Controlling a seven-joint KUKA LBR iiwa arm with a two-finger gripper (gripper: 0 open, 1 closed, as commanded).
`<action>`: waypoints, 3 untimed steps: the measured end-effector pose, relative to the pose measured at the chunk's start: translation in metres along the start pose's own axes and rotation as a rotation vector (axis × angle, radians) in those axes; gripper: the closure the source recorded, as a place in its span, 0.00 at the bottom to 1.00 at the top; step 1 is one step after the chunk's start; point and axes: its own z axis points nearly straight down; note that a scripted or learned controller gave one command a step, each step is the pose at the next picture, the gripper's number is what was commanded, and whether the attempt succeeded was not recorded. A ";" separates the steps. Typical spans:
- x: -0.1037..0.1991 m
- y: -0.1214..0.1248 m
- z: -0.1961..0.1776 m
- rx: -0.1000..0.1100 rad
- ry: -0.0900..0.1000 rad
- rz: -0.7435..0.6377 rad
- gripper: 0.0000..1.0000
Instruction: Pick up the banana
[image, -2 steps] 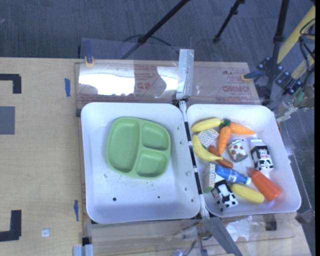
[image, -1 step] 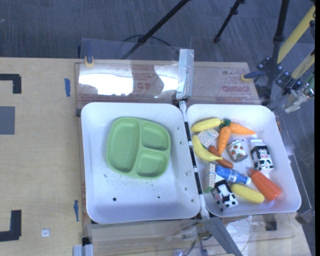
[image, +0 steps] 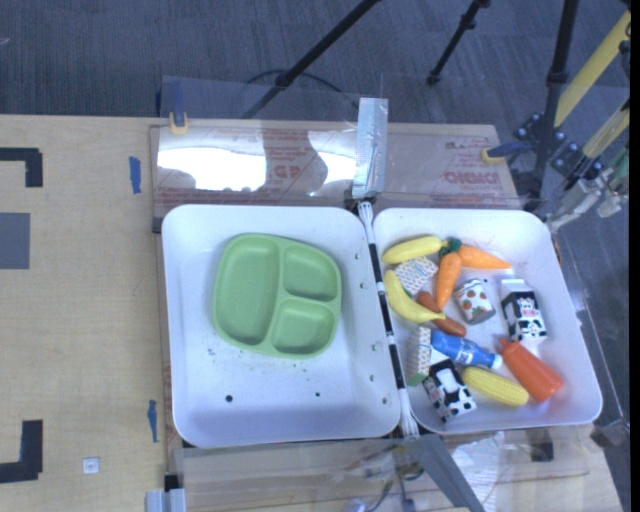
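**Yellow banana at the right bin's inner edge, well apart from the gripper**

Yellow and curved, the banana (image: 406, 299) lies in the right bin (image: 578, 352), against the wall it shares with the left bin (image: 190, 380). That is the side of the bin farthest from the gripper (image: 592, 195), which hangs just outside the bin's back right corner. Whether the gripper is open or closed I cannot tell; it is small and blurred at the frame's edge.

A second yellow curved piece (image: 413, 249) lies just behind the banana, slightly closer to the gripper. A patterned packet (image: 417, 272) sits between the two. Between the banana and the gripper lie two carrots: one (image: 449, 273) pointing at the banana's middle, the other (image: 482, 259) beside it on the gripper's side. A small red piece (image: 443, 312) touches the banana's near end.

Farther from the gripper, towards the bin's front, are a white cup (image: 475, 301), a cow-patterned carton (image: 524, 314), a blue bottle (image: 466, 351), an orange bottle (image: 531, 371), an ear of corn (image: 494, 386) and a black-and-white cow figure (image: 451, 393), crowded together.

The left bin holds a green divided plate (image: 277, 293). Both bins rest on a pale wooden bench (image: 70, 300) marked with black and blue tape. A clear plastic panel (image: 260, 160) stands behind them. Beyond is dark blue-grey carpet (image: 120, 45) crossed by black stand legs (image: 320, 50).
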 end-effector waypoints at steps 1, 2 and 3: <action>-0.020 0.043 -0.055 -0.003 -0.003 -0.369 0.00; -0.020 0.045 -0.067 -0.009 -0.009 -0.371 1.00; -0.020 0.045 -0.067 -0.009 -0.009 -0.371 0.00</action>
